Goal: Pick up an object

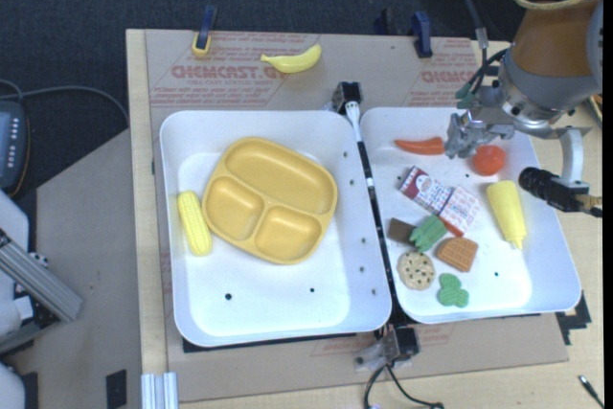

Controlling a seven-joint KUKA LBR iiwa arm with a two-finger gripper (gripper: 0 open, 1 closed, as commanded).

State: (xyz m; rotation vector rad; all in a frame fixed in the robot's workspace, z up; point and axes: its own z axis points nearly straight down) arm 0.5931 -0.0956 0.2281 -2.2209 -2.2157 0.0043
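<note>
Here, metal jaws [464,137] hover beside a tapered orange carrot [419,146]; grip state unclear.

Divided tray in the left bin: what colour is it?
Yellow; the tray shows plainly in the camera view, in the left bin.

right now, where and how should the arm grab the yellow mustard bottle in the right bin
Grip the yellow mustard bottle across its wide middle, coming straight down from above. It lies flat on the right bin, long axis running up-down in the view, with bare floor on both long sides, so the end effector should probably close left-right across it.
</note>
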